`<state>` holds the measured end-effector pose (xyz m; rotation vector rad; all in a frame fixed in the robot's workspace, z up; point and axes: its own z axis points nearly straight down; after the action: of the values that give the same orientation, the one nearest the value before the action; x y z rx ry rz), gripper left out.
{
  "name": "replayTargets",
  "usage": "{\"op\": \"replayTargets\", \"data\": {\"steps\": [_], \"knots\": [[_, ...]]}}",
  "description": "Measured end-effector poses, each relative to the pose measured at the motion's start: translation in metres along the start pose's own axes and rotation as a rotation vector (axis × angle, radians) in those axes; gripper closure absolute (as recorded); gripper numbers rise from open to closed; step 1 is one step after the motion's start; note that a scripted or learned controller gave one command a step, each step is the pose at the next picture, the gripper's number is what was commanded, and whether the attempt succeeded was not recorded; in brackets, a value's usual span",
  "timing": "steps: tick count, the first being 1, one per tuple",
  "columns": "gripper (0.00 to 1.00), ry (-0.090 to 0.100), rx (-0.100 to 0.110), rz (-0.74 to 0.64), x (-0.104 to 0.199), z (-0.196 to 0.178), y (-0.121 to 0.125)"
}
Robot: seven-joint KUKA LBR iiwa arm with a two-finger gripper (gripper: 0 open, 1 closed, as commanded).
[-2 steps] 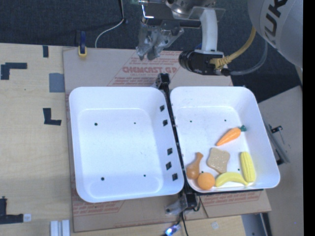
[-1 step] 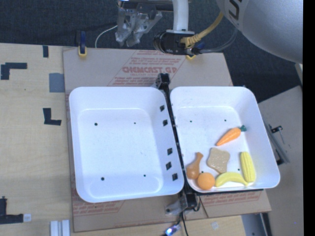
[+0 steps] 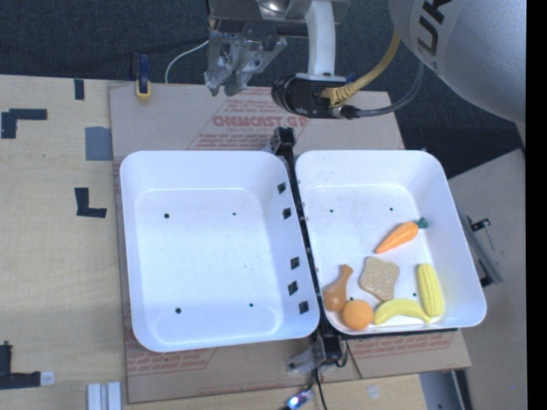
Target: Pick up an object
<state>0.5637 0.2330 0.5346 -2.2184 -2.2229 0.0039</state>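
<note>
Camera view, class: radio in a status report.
Two-finger gripper above bench beyond bins, holding nothing visible. Orange toy carrot, yellow corn cob, banana in right white bin. Nothing obstructing.

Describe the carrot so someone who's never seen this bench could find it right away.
Look in the right bin of the two white bins; toy foods cluster in its near right corner. The carrot lies farthest back in that group, above the bread slice. It alone is a tapered orange cone with a small green tip.
</note>
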Motion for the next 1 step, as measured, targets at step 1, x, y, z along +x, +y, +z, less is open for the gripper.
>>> {"op": "replayTargets", "data": {"steps": [1], "knots": [[1.0,0.0,0.001,0.001,-0.0173,0.0,-0.0317]]}}
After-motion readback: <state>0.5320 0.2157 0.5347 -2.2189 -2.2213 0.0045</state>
